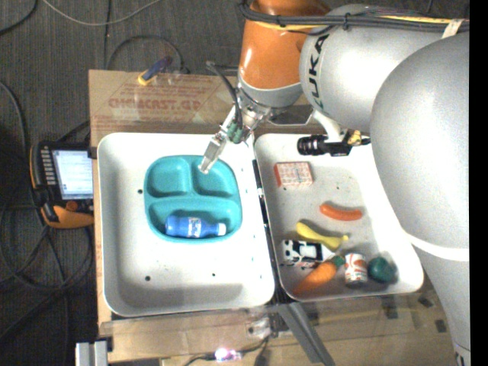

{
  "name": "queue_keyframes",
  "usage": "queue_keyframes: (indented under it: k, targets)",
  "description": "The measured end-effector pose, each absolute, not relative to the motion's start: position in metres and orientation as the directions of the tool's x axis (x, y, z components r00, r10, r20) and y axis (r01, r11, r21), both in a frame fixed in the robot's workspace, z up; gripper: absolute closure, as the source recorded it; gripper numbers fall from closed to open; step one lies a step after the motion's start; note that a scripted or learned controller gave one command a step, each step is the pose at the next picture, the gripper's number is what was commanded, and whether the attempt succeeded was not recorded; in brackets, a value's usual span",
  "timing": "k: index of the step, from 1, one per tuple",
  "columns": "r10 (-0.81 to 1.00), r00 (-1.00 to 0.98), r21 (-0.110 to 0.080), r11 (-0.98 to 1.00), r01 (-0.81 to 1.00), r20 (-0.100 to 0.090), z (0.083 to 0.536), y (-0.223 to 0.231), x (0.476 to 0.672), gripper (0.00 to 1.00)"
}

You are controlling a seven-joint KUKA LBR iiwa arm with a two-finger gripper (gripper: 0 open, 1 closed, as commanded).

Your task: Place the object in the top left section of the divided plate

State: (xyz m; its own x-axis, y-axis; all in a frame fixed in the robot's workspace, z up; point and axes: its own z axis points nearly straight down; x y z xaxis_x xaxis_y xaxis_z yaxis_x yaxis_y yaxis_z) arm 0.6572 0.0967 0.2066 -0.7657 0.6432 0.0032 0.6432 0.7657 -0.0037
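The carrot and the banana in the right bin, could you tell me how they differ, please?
The carrot is orange and tapered; the banana is yellow and gently curved. The carrot lies nearer the bin's front edge, beside the small can; the banana lies above it, below the sausage. Both lie flat in the right bin.

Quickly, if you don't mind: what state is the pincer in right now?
Pincer: cannot be told whether open or closed; nothing visible in it; it sits over the teal divided plate, at its top right section.

I see the arm reaching in from the right, wrist angled down-left, gripper low, fingers together.
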Motion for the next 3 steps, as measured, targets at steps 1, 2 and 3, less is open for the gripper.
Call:
queue_keyframes:
  k: [1,2,3]
  targets:
    - [0.389,-0.921,0.002,0.921,0.389,0.000,0.101,0.104,0.596,0.00]
    - [0.390,-0.921,0.000,0.921,0.390,0.011,0.109,0.106,0.596,1.00]
    - [0.188,-0.982,-0.002,0.982,0.188,0.005,0.180,0.090,0.514,1.00]
